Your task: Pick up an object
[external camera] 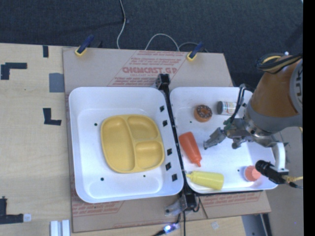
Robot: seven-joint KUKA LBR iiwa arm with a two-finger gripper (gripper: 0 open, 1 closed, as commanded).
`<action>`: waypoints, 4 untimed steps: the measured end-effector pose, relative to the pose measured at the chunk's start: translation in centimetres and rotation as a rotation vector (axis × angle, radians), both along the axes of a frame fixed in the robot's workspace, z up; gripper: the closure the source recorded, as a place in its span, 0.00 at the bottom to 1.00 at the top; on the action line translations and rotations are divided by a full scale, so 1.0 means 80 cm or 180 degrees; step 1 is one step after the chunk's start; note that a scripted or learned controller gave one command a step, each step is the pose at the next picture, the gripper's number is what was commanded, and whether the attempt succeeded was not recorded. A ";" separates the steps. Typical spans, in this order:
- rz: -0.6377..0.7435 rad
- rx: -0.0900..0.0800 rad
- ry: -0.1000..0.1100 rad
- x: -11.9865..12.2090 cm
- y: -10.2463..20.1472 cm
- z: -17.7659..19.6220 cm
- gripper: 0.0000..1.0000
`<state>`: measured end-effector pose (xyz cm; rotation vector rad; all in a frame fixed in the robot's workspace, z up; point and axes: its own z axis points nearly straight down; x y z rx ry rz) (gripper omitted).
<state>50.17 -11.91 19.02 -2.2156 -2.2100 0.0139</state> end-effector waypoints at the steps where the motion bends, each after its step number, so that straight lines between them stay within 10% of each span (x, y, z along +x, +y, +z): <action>1: 0.0012 -0.0005 -0.0039 0.004 0.000 0.007 0.00; 4: 0.0010 -0.0008 -0.0041 -0.014 0.015 -0.132 0.00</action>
